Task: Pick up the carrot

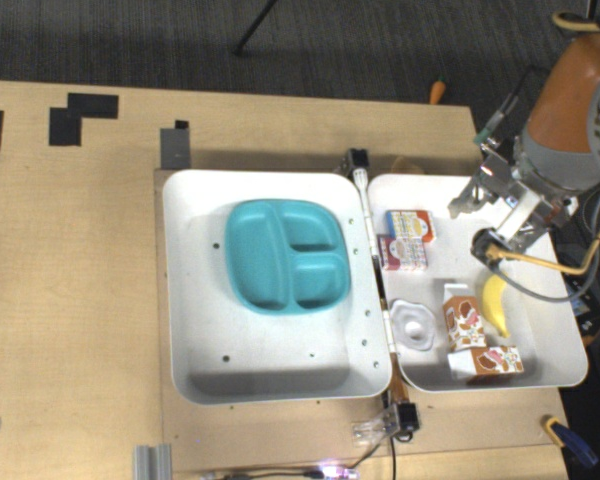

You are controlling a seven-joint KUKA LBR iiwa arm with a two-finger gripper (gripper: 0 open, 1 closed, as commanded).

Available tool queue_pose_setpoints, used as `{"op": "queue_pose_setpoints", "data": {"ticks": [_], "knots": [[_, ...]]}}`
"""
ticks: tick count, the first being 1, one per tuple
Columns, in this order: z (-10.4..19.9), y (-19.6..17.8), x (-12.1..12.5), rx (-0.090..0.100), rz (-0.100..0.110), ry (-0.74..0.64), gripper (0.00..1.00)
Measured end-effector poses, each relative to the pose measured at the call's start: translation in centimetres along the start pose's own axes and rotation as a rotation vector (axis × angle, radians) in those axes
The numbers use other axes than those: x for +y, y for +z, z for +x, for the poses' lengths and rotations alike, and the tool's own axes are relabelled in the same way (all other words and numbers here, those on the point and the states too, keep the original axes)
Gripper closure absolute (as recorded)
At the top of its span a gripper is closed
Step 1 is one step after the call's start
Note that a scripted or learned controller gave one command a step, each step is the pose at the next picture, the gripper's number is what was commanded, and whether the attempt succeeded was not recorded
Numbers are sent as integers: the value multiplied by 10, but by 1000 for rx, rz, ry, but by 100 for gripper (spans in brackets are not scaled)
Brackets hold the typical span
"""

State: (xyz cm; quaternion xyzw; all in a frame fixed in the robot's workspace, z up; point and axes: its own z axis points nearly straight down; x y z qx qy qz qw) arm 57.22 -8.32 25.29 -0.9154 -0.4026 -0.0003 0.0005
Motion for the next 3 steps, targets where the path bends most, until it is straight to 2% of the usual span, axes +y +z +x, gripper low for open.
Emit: {"op": "queue_pose_setpoints", "data": {"ticks": [1, 2, 3], "knots": [[-20, 86, 104, -7, 4, -150, 0], [14, 87, 120, 1, -3, 58, 0], [17, 75, 120, 3, -6, 45, 100]]}}
